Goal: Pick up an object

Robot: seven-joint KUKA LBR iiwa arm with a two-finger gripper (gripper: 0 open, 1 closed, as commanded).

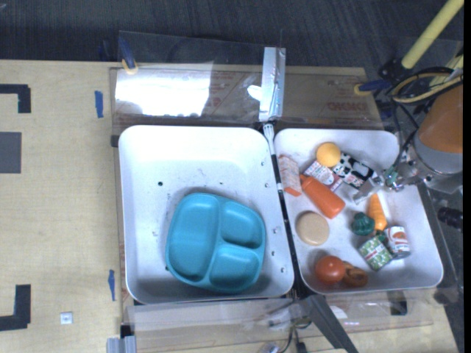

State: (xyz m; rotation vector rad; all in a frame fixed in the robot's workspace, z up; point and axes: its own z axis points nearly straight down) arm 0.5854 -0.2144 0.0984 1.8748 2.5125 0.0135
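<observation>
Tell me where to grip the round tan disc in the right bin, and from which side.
Grip the tan disc across its rim, coming straight down from above. It lies flat on the right bin floor, so its edge is the only graspable part. White floor shows around most of it, though the orange block lies close above it, so set the fingers left and right.

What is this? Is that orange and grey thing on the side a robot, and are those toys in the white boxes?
Yes! A camera above a workbench is looking down. The orange and grey thing is a robot arm reaching in from the right. Its gripper, a two-finger hand, hangs over the right bin.

That bin holds small toys: a yellow ball, an orange carrot-like piece, a tan round disc, a red tomato, a green-and-white carton and more.

The left bin holds a blue divided plate.

I can't see any toy between its fingers.
</observation>
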